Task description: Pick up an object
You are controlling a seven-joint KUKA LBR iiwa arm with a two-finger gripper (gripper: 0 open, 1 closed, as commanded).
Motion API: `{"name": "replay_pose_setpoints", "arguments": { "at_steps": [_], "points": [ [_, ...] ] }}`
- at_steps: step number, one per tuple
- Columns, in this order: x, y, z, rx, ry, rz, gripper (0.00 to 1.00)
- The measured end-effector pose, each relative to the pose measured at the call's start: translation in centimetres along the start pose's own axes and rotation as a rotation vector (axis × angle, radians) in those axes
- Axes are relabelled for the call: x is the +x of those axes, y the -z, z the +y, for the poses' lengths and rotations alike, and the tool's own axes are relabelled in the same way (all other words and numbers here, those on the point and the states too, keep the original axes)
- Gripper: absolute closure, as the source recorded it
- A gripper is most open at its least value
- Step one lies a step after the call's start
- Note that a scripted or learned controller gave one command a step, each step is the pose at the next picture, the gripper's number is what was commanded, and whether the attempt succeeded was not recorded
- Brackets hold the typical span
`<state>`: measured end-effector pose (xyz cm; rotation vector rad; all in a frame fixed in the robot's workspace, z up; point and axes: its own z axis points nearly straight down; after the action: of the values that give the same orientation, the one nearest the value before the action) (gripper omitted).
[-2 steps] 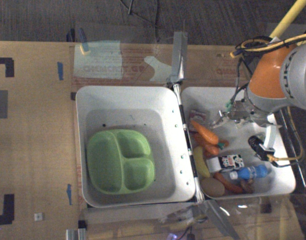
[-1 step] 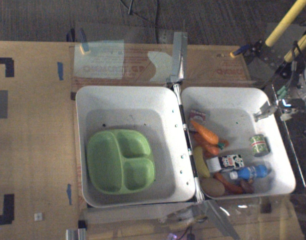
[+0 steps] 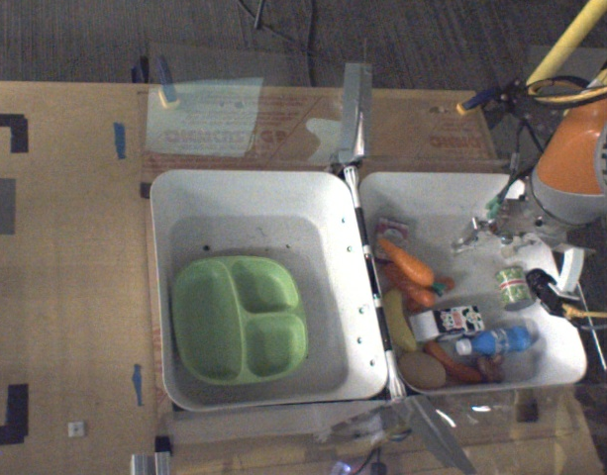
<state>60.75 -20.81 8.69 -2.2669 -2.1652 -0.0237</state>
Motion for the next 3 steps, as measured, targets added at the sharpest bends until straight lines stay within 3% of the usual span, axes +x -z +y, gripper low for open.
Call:
{"name": "replay_pose_setpoints", "arguments": {
  "at_steps": [1,2,3],
  "points": [
    [-0.3,1.1,0.0,-0.002,0.000,-0.010,1.00],
    [-0.1,1.1,0.1,-0.001,0.002,-0.005,0.00],
    [-0.2,2.2,0.2,-0.005,0.002,-0.009,1.00]
  ]
}}
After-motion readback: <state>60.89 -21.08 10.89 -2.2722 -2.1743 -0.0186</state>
